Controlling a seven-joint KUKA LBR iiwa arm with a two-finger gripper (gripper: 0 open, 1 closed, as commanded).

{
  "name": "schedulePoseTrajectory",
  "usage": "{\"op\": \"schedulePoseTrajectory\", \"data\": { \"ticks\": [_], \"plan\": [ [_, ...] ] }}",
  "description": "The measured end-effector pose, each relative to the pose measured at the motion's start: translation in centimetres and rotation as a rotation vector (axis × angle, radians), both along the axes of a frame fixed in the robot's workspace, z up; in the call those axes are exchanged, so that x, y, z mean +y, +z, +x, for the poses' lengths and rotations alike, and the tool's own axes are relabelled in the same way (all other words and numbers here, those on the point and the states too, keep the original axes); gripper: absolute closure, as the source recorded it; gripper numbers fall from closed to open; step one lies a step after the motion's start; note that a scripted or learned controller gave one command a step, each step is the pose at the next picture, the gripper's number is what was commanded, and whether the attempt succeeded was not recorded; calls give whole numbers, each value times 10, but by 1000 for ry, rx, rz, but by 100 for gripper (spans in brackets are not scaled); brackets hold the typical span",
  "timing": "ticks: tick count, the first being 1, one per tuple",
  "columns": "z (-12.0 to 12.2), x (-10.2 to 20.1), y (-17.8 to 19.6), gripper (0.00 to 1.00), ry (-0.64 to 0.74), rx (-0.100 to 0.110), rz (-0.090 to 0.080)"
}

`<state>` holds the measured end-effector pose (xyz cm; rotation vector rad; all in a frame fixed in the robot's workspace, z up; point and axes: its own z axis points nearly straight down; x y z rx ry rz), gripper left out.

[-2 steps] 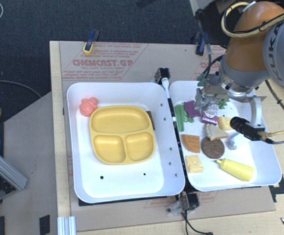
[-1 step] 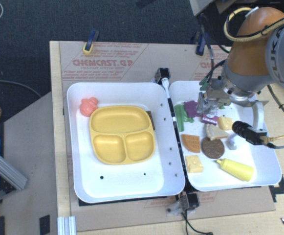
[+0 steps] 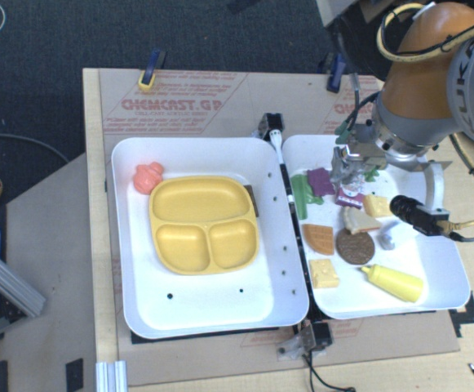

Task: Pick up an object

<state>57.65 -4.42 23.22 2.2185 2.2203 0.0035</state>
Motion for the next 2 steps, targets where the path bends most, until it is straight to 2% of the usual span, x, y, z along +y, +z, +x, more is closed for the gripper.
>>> {"op": "schedulePoseTrajectory", "data": {
  "ticks": [1, 2],
  "plan": [
    [15, -5, -12, 100, 0, 1, -1],
    [7, -3, -17, 100, -1, 6, 1]
  ]
}}
